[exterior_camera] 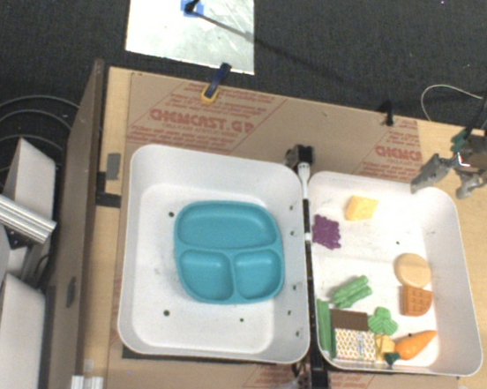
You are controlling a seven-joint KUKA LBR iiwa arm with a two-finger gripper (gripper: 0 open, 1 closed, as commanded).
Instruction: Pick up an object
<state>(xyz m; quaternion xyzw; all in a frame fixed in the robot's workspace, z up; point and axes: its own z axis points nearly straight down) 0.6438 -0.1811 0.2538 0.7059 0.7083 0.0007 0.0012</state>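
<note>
Gripper (450,176) w/ fingers apart above right bin (463,254) edge; cardboard bench (262,120); dark carpet (44,21)

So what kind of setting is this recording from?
Most likely a robotics lab bench: two white bins on a cardboard-covered top, toy food such as a carrot, loose cables on the floor.
</note>
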